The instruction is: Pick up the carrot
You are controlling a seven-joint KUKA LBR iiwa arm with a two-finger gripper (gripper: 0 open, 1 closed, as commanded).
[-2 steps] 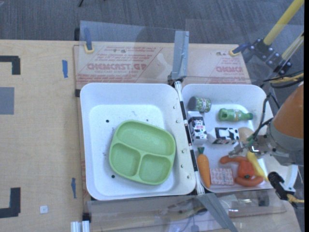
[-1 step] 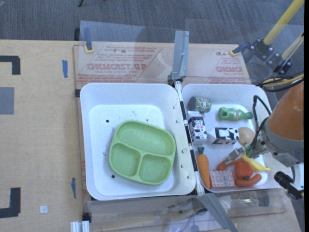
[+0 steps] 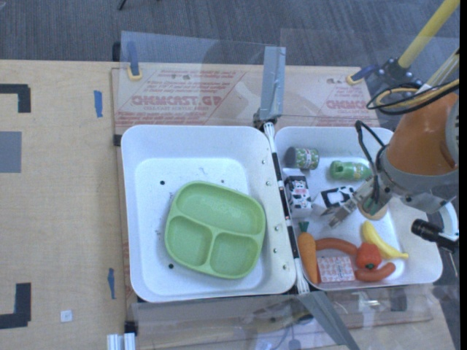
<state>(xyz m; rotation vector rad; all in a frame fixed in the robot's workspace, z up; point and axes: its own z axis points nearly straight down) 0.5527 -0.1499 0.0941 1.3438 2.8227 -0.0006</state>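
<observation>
My pincer (image 3: 343, 211), grip state unclear, hangs far from the carrot (image 3: 308, 257); I risk snagging the banana (image 3: 381, 240).

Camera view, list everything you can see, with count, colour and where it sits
bins: two, white, side by side on the bench
plate: one, green, three compartments, left bin
carrot: one, orange, right bin near its left wall
banana: one, yellow, right bin front
sausage: one, red, right bin front
tomato: one, red-orange, beside the banana
can: one, green-grey, right bin back
bottle: one, green, right bin back
arm: one, grey and orange, from the right
gripper: one, dark, over right bin middle
</observation>
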